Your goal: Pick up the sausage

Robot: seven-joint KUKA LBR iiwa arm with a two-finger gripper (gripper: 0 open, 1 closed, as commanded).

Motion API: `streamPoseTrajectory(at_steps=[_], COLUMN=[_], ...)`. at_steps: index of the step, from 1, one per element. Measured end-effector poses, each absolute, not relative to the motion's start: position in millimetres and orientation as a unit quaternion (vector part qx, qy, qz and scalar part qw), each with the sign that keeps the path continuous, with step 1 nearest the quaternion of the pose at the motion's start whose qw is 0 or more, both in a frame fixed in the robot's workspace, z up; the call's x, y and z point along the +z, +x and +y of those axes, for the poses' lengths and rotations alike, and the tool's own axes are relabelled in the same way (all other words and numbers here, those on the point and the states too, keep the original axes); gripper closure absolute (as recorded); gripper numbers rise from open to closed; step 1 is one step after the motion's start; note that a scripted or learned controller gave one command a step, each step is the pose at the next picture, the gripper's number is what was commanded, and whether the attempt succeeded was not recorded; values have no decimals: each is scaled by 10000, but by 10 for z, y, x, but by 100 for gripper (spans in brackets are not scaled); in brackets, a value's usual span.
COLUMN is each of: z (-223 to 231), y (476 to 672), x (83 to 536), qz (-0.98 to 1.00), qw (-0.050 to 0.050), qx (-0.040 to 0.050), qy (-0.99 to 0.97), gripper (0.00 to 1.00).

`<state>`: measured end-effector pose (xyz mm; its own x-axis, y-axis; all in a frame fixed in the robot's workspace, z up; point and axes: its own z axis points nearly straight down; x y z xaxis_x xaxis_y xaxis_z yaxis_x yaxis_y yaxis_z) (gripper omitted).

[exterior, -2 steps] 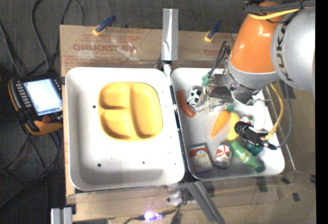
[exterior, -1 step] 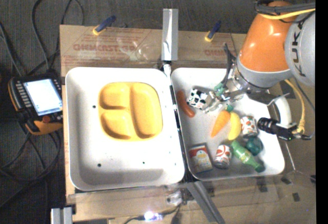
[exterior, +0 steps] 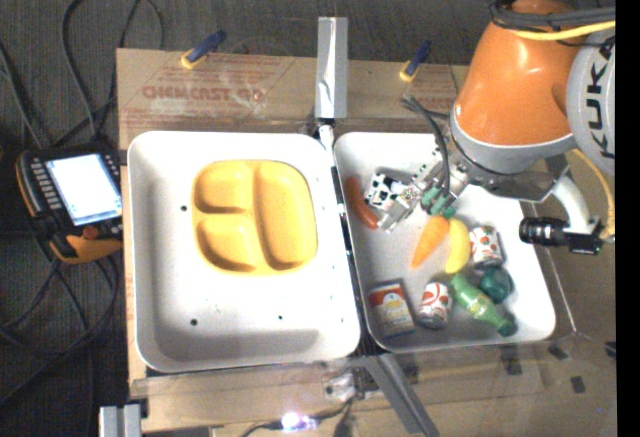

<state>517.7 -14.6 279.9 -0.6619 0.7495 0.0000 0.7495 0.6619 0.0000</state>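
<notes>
The sausage (exterior: 357,202) lies along the left wall of the right bin (exterior: 545,325), just left of the gripper (exterior: 398,209). The gripper hangs low beside a black-and-white toy (exterior: 380,190), near a carrot (exterior: 431,238); whether its fingers are apart cannot be told.

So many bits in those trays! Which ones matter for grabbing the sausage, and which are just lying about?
For the job:
sausage
pincer
right bin

Lying about:
yellow tray in the left bin
carrot
green bottle
small cans
</notes>
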Motion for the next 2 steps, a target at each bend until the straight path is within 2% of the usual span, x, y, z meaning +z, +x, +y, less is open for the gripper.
streamPoseTrajectory(at_steps=[1, 2], z=[-199, -197], y=[4837, 4838], x=[2640, 2641], qz=[-9683, -9683], qw=[6, 5], qx=[-1, -2], qy=[-2499, -2496], gripper=[100, 0])
